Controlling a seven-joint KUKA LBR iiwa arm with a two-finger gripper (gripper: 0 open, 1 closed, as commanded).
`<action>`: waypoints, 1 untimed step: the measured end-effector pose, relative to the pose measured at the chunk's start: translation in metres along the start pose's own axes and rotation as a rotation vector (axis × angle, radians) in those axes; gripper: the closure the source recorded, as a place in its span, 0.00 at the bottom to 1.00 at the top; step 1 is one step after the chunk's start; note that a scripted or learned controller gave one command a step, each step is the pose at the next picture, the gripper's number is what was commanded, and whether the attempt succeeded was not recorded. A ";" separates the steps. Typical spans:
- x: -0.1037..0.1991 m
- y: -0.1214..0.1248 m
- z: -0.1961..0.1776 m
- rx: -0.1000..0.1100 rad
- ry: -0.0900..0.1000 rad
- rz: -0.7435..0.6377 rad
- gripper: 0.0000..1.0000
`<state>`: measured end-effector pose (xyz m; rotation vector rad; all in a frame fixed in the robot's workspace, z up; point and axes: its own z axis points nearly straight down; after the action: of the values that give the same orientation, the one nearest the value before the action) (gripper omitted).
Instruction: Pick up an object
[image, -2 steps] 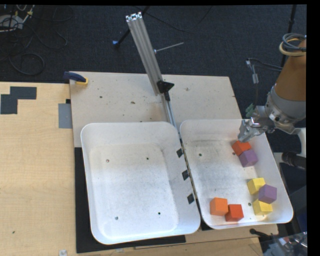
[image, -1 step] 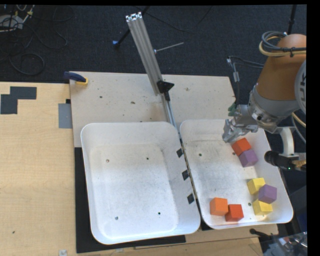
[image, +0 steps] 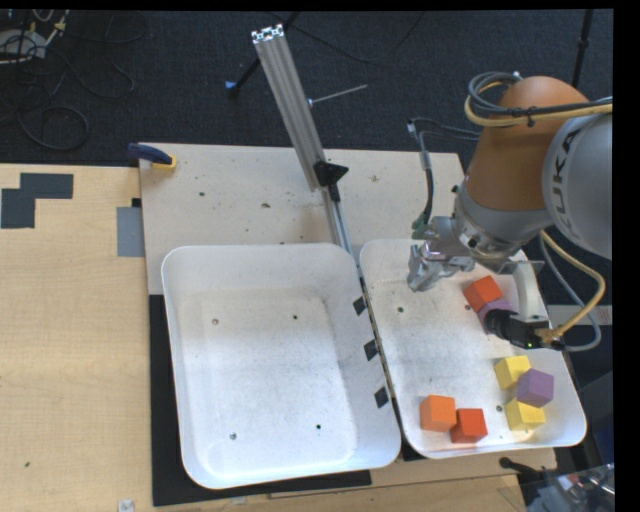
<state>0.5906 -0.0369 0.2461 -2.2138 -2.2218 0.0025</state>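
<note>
Nearest the camera lies the left bin (image: 265, 370), a wide shallow white tray, and at its 3 o'clock side, edge to edge, sits the right bin (image: 430, 350). Both rest on the pale worktop (image: 230, 195). From 2 o'clock the grey arm (image: 560, 170), with its orange band, reaches over the right bin. A slanted metal bar (image: 295, 105) stands at 12 o'clock of the bins. The pincer (image: 428, 268) hangs over the upper part of the right bin with nothing between its fingers; how far they are spread cannot be told. Blocks lie in the right bin: an orange block (image: 483, 293) at 3 o'clock of the pincer, an orange cube (image: 437, 412) touching a red block (image: 469, 425) near the lower rim, and a purple block (image: 536, 387) between two yellow blocks (image: 511, 370) at the lower right.
</note>
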 end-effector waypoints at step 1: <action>0.054 0.000 -0.004 -0.002 0.000 -0.001 1.00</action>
<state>0.5901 0.0174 0.2503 -2.2138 -2.2238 0.0007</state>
